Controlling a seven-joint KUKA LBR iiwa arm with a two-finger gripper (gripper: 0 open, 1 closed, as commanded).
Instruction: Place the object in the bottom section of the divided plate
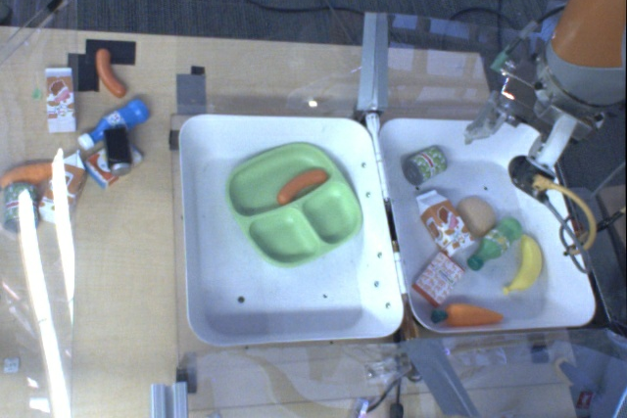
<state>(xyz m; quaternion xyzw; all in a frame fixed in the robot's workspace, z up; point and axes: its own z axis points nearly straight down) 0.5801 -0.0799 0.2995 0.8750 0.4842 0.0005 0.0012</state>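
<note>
Camera view, looking down at a slant, shows us two shallow white plastic bins with rounded corners side by side on a pale wooden counter. In the left bin sits a glossy green divided plate, roughly oval, with one large far section and two smaller near ones. A smooth orange sausage lies slantwise in the large far section; the near sections hold nothing.

The right bin carries a jumble: a small green can on its side, two printed cartons, a beige rounded lump, a green bottle, a curved yellow banana and an orange carrot at the near wall.

At the right, the arm's orange band is cut off by the frame edge. The gripper hangs over the far right corner of the right bin, a clutter of grey metal and cables; we cannot tell how far its fingers stand apart, nor make out anything between them.

Left of the bins, small packets and a blue bottle lie on the counter, partly blurred by glare.
</note>
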